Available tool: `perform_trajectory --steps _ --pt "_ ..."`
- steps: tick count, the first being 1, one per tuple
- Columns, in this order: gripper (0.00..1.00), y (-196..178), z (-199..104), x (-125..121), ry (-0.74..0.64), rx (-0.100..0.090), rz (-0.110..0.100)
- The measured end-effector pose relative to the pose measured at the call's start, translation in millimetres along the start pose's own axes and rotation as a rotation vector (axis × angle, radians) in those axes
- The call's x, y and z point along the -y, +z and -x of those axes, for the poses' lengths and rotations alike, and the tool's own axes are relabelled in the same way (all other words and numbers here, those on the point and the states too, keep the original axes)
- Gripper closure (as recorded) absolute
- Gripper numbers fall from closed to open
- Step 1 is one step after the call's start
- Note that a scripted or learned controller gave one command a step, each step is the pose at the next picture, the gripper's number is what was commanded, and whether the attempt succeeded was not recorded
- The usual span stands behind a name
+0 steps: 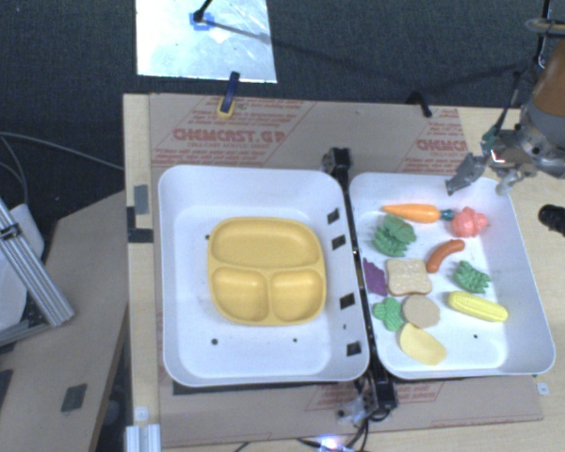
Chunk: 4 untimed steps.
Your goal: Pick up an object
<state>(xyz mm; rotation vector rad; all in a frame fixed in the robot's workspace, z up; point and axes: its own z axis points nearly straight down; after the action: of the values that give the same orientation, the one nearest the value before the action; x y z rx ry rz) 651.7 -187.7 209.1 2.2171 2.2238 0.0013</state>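
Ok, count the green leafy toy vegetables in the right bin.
3 clear: green leafy toy beside the carrot, one right of the sausage, one at the lower left. None obviously hidden.

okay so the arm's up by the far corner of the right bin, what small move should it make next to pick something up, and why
Probably ease the gripper toward the near side and down over the pink piece. The gripper sits above the right bin's far edge with nothing between its fingers, and that piece lies closest, with the carrot just beside it, so it should come down straight.
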Motion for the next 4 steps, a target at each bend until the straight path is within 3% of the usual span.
perform_trajectory --steps 1,2,3,4 --pt "0.0 125 19 67 0.006 -0.003 -0.01" --pt "1.0 107 19 62 0.002 0.001 0.004" --pt "1.0 122 -12 37 -0.003 0.004 0.008" --pt "1.0 3 -80 44 -0.008 -0.001 0.01"
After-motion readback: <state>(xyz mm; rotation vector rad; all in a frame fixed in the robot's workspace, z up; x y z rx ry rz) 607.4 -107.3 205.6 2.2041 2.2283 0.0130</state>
